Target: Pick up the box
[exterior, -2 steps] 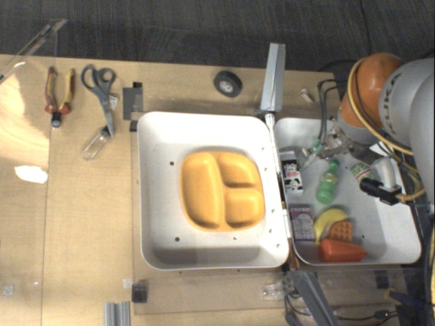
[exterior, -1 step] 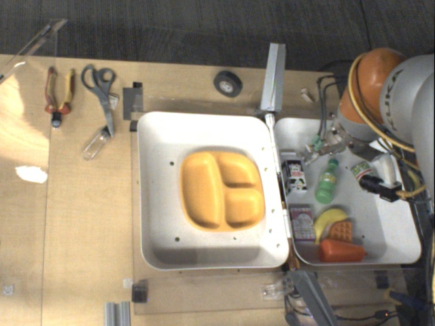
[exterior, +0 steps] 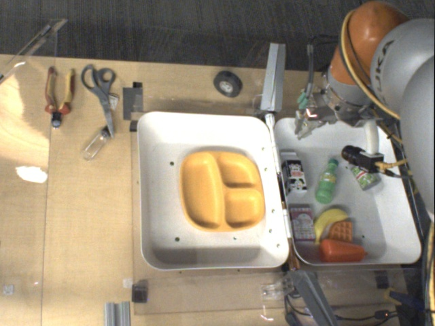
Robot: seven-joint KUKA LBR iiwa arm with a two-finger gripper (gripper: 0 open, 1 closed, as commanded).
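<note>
The small pink printed carton, the box, lay flat by the right white bin's left wall, touching a yellow banana; a grab could snag that smooth fruit. Farther off, the metal pincer hovered over the bin's far-left corner; its state couldn't be told.

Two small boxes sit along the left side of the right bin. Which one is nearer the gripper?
The black-and-white box, the upper of the two. It lies closer to the gripper at the bin's top, while the pink box sits lower, beside the banana.
</note>
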